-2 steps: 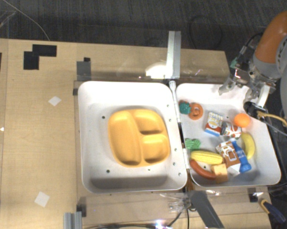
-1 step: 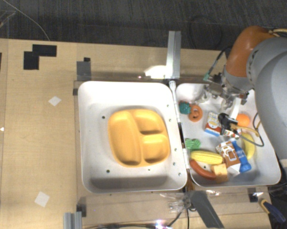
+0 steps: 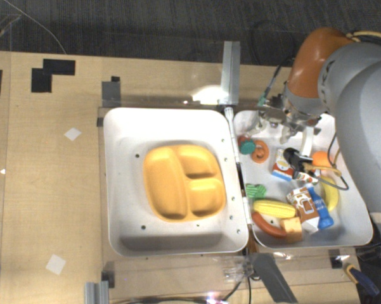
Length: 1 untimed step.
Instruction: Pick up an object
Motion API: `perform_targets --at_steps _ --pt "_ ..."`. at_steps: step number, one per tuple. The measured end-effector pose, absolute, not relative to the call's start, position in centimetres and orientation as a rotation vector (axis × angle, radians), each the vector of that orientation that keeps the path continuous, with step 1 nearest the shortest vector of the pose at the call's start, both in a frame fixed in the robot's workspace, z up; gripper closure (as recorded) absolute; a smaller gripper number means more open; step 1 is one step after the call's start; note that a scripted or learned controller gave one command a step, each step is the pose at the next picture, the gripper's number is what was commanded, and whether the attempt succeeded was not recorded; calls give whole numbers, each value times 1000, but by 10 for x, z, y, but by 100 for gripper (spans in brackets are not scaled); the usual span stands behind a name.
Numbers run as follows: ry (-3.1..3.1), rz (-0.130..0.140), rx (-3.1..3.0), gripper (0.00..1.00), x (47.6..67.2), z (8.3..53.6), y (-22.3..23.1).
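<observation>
The grey arm [image 3: 361, 106] reaches over the right bin [image 3: 355, 233], its claw [image 3: 285, 124] hovering above the bin's far end; whether it is spread cannot be told. The left bin [image 3: 120, 170] holds a yellow divided tray [image 3: 184, 181]. A banana [image 3: 274, 208] lies among the toys.

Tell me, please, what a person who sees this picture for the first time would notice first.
The eye goes first to the large yellow plastic tray with compartments, lying alone in the middle of the left white bin. Next comes the right white bin, crowded with small colourful toys, among them a yellow plastic corn cob near its front. The grey arm with its orange band reaches in from the right, over the far end of that bin.
</observation>
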State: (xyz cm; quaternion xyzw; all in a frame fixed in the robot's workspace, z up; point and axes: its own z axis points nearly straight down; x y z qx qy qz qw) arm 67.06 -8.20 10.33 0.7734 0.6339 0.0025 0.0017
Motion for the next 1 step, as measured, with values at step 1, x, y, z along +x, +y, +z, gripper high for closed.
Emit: perform_targets --at_steps 1 --pt "1851 6 2531 0 670 115 -168"
